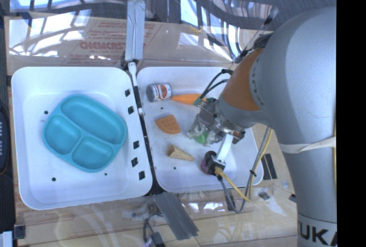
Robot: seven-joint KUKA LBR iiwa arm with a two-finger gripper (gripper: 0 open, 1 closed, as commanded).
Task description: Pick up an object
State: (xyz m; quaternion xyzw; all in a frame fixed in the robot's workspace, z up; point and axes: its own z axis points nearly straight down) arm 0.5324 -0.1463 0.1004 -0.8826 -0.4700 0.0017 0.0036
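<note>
One gripper [201, 132], jaw state impossible to tell, hangs over a green object [200, 138] near the right bin [171, 183]'s right edge, directly beneath it.

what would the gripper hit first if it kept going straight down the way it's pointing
Most likely the green object right under the gripper, lying on the floor of the right bin. Depth is hard to judge from this slanted view, so it may already be touching it or just above.
</note>
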